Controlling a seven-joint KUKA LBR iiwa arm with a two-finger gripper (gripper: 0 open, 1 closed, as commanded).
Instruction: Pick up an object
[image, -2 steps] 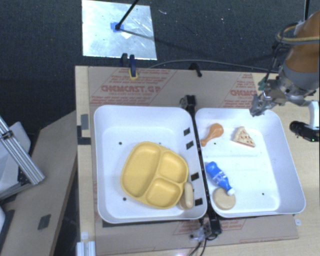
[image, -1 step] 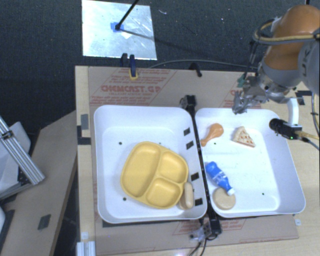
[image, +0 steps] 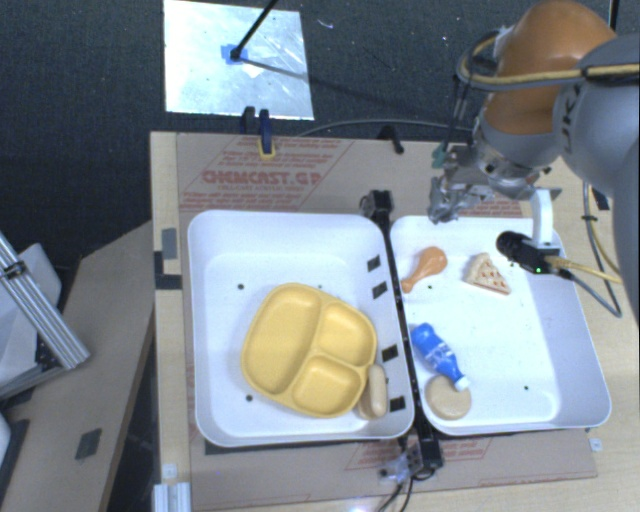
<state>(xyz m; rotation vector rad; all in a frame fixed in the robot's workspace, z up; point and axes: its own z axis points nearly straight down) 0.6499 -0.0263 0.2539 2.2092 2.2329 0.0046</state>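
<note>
Four small things lie in the right bin (image: 570, 340): a drumstick (image: 427, 267), a pizza slice (image: 487, 274), a blue bottle (image: 436, 352) and a cookie (image: 447, 400). My hand (image: 447, 208) hovers above the bin's far rim, carrying nothing; its spread I cannot tell. I judge this the approach, so next I lower onto the drumstick, the nearest.

In the right bin below me lie 4 candidates: an orange drumstick (image: 427, 267) near the divider, lying at a slant with its thin end toward the divider; a tan pizza wedge (image: 487, 274) flat, just right of the drumstick. Lower down, a blue bottle (image: 437, 354) lies on its side, its white cap touching a round tan cookie (image: 447, 399).
</note>
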